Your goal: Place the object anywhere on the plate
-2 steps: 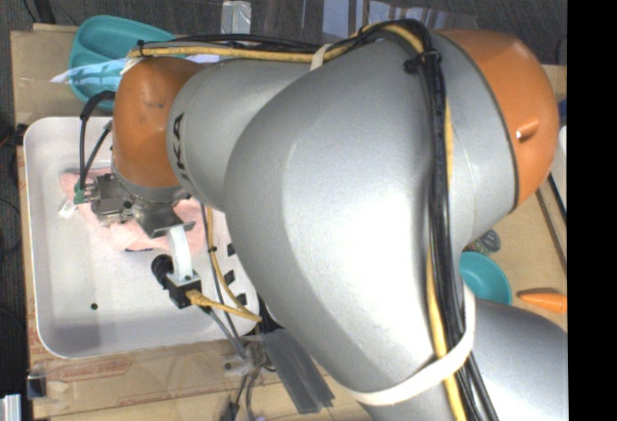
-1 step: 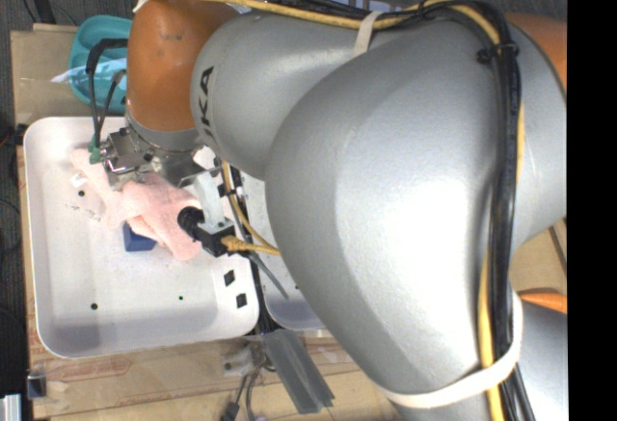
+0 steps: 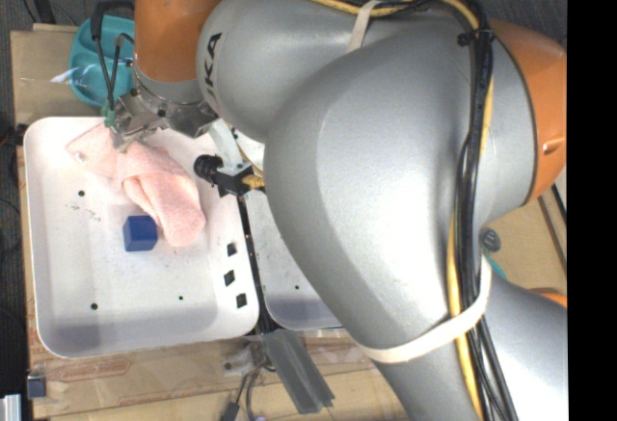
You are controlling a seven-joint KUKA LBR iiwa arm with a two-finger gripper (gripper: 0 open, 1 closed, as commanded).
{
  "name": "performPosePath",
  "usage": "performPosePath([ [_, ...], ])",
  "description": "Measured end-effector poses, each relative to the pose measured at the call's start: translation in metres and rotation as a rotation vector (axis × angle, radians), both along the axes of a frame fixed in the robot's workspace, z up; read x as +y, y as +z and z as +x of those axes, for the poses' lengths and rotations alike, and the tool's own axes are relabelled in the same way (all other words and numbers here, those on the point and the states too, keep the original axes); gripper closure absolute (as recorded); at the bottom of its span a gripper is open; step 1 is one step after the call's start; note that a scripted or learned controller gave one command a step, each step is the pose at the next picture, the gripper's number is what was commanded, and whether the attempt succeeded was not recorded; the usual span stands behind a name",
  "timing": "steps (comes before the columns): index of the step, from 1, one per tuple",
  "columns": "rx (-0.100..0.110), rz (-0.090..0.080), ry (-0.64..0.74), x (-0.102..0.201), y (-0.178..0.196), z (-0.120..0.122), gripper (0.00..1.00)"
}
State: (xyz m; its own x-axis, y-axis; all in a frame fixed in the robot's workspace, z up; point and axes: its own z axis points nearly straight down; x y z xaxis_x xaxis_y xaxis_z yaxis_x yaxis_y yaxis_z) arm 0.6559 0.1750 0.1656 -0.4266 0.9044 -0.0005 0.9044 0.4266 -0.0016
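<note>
The gripper (image 3: 120,128) sits low at the far left corner of the left bin (image 3: 58,313), right over the upper end of a pink cloth (image 3: 164,193). The cloth lies rumpled on the bin floor and trails down toward the middle. Whether the gripper is open or closed on the cloth cannot be told, since the wrist and its cables hide the tips. Given where the gripper is, the cloth is probably the thing to be moved. It looks light, soft and limp, so it would sag, stretch out and swing if lifted by one end. A pinch on a thick fold near the bunched lower part should hold more fabric than a grab at the thin flat corner, which could slip free. A small blue block (image 3: 140,232) rests just beside the cloth's lower end, touching it or nearly so. If the block is the target instead, it looks stiff and light and is best taken across two flat opposite faces. A trailing cloth could drag or knock it. A round teal thing (image 3: 87,63) lies beyond the bin's far corner. It may be the plate, but that is unclear.
</note>
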Motion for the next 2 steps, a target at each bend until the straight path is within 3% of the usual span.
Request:
performPosePath([
  [1, -0.001, 0.001, 0.137, 0.023, -0.073, -0.014, 1.0],
  [2, -0.002, 0.001, 0.18, -0.027, 0.001, 0.001, 1.0],
])
